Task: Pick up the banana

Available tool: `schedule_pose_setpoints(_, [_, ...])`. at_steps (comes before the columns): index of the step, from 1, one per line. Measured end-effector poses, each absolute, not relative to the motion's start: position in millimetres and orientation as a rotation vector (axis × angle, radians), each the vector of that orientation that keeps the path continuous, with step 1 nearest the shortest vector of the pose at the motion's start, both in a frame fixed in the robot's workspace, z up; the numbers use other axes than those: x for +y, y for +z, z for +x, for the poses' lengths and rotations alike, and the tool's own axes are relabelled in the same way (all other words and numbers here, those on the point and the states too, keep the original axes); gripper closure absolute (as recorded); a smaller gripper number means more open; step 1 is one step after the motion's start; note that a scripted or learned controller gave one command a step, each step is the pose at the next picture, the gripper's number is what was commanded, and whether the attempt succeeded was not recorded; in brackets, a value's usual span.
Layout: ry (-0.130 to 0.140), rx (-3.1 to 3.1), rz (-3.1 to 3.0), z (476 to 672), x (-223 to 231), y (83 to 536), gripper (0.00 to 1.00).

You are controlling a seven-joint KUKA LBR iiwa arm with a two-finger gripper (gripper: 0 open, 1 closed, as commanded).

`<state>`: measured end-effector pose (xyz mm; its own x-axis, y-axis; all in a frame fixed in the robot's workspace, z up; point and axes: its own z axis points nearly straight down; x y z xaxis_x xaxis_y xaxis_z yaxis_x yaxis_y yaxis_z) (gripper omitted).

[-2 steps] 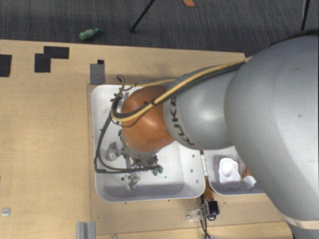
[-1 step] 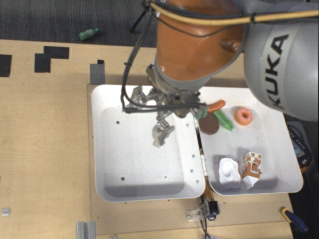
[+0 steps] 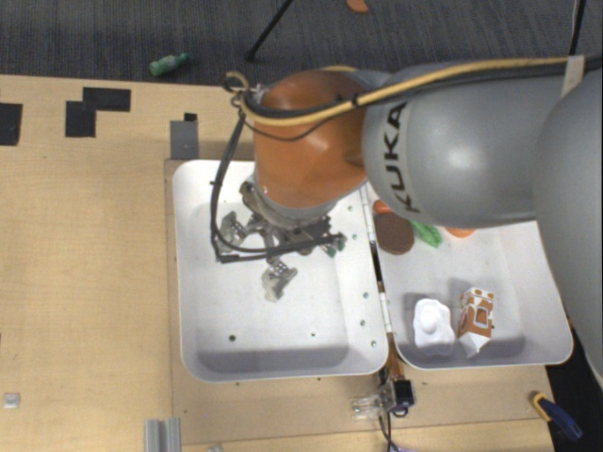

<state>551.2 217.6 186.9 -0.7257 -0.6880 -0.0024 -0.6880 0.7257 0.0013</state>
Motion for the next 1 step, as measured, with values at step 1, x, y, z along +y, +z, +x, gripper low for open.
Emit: schedule_pose_setpoints(1, [0.002,2.931,-1.126,497.1,187.4,114.2,0.00])
